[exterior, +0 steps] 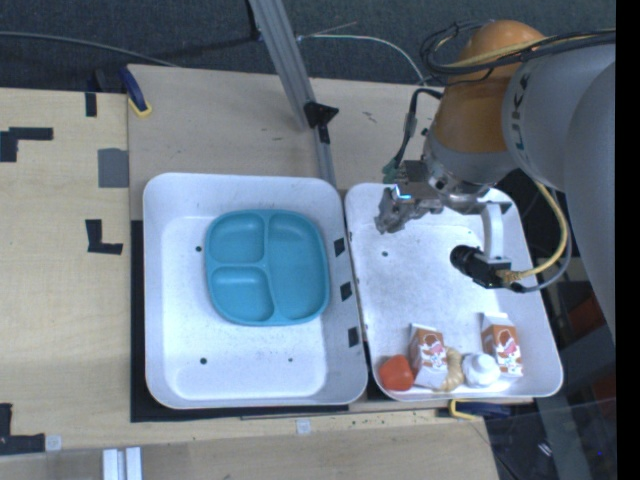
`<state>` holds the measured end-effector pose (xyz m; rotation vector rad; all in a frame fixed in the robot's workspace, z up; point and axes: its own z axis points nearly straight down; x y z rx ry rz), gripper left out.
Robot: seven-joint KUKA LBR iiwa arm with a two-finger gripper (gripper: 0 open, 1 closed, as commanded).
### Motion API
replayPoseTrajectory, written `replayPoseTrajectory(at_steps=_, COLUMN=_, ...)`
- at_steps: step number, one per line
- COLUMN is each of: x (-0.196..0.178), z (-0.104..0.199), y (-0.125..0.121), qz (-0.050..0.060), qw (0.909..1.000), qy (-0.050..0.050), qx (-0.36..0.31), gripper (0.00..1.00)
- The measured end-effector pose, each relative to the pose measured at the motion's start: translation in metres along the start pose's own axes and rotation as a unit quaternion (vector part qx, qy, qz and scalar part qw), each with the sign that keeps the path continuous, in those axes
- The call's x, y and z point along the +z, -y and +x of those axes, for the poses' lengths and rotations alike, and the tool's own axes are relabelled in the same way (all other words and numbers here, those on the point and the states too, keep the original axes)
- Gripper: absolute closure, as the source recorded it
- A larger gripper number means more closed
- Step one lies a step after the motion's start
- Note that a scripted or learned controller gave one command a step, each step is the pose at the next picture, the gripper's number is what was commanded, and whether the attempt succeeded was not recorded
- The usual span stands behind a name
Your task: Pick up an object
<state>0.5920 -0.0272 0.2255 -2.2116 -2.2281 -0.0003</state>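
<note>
On the bench (70,298), two shallow white bins are seen side by side. In the left bin (170,368), a single item is held: one teal divided plate (267,267) with three compartments, lying flat toward the upper middle of the bin floor.

In the right bin (420,288), a small cluster is gathered along the near edge. Two small cartons can be counted: one carton (429,356) with a red-and-white print near the bottom middle, and a second carton (502,345) of like print toward the bottom right corner. One red round object (397,372) lies just left of the first carton, touching or nearly touching it. Between the two cartons, one tan piece (455,369) and one whitish rounded piece (482,370) are seen close together; what these are cannot be told.

The gripper (392,215) is placed over the upper left part of the right bin, well apart from the cluster. Nothing is seen between its fingers, but whether they are spread or closed cannot be told. The grey arm with its orange band (480,93) is seen entering from the right.
</note>
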Motion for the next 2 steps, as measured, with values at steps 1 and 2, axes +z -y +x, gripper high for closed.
replayPoseTrajectory(at_steps=1, x=0.01, z=0.049, y=-0.01, qz=0.0, qw=1.0, qy=0.001, qx=0.001, gripper=1.0)
replayPoseTrajectory(at_steps=2, x=0.012, z=0.102, y=-0.03, qz=0.0, qw=1.0, qy=0.0, qx=0.0, gripper=1.0)
